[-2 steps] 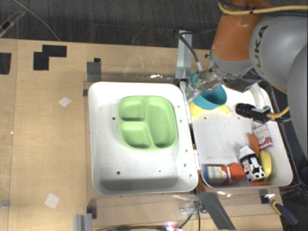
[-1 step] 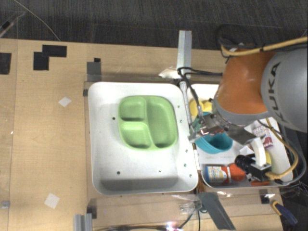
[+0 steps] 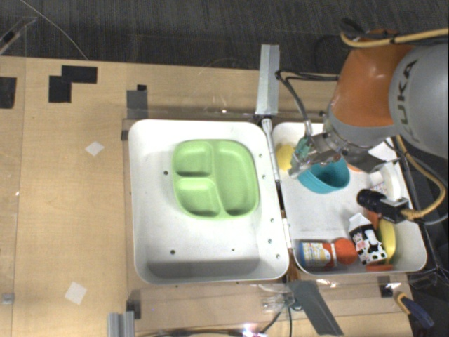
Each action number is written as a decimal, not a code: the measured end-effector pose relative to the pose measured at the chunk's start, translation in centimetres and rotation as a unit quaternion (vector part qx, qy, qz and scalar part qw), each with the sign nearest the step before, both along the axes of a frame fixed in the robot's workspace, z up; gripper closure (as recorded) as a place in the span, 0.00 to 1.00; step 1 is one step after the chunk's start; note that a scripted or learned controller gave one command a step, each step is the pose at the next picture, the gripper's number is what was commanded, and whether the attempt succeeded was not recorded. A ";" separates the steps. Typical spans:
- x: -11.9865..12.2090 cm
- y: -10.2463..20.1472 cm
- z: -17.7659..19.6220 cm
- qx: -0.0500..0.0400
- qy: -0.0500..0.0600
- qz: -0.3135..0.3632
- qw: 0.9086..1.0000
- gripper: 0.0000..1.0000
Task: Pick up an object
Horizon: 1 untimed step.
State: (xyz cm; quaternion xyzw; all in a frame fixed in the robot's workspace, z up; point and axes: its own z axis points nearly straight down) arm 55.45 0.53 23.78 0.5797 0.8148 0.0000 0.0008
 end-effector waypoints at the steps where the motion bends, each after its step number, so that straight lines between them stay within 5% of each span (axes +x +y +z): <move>1: -2.7 4.1 -2.8 0.001 0.001 -0.047 0.999 1.00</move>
